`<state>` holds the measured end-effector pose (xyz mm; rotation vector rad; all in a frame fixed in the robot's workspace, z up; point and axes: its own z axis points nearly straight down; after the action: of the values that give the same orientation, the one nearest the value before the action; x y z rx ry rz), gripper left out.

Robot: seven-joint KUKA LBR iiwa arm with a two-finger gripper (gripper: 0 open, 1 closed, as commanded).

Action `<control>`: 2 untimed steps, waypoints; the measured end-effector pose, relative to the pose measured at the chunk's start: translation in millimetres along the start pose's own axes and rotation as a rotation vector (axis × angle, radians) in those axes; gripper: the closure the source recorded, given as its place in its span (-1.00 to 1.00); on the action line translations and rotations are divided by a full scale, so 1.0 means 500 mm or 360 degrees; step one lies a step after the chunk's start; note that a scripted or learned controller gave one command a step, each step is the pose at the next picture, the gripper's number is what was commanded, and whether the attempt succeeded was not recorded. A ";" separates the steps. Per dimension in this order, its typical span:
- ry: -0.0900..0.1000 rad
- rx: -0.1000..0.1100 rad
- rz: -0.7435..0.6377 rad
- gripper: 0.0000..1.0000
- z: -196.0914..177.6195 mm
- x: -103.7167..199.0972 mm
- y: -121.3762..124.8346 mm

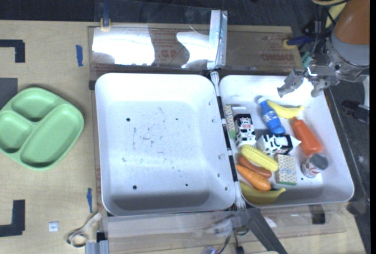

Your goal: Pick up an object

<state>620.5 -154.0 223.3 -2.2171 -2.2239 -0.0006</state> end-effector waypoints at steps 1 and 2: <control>-0.0002 -0.0007 -0.0267 -1.00 0.196 -0.057 0.009; -0.0008 -0.0013 -0.0634 -1.00 0.272 -0.016 -0.009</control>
<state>615.8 -161.9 87.4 -1.7383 -2.6262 -0.0046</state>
